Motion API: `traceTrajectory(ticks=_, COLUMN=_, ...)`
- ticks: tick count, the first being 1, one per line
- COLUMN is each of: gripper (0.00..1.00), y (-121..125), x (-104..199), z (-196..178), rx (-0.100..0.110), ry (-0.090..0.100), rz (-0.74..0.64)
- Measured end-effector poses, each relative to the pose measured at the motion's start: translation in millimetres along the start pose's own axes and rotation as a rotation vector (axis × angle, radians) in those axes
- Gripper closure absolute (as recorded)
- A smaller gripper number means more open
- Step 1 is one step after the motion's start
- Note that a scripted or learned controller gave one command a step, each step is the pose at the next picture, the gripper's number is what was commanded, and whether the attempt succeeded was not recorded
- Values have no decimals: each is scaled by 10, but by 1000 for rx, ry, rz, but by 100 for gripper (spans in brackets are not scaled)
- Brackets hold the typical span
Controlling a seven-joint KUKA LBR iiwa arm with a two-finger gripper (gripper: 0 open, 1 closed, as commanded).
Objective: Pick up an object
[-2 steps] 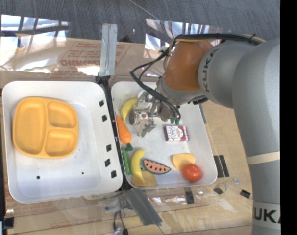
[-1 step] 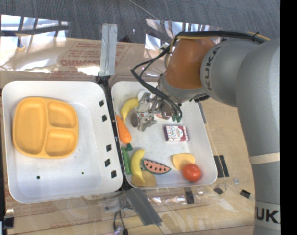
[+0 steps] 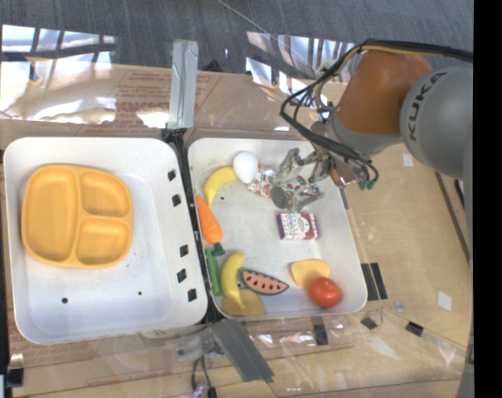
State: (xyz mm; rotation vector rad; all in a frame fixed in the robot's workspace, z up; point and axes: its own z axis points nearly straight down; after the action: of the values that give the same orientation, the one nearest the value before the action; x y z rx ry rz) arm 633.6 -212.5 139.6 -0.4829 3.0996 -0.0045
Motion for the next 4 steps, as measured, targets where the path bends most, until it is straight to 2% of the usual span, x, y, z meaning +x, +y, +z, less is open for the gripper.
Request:
traceTrajectory(ticks=1, gripper=100, y=215, x=-350, z=197, rx=6, ry=1, rz=73)
traceTrajectory(ticks=2, gripper=100, y=376, x=-399, z=-855, rx=3, ry=-8, rz=227)
traceTrajectory(ticks=3, gripper=100, y=-6, x=-80, z=-313, rx=-3, ry=5, rz=-24)
traceTrajectory(ticks=4, gripper=100, y=-58, x=-241, z=-1234, rx=1, ry=-2, rz=416)
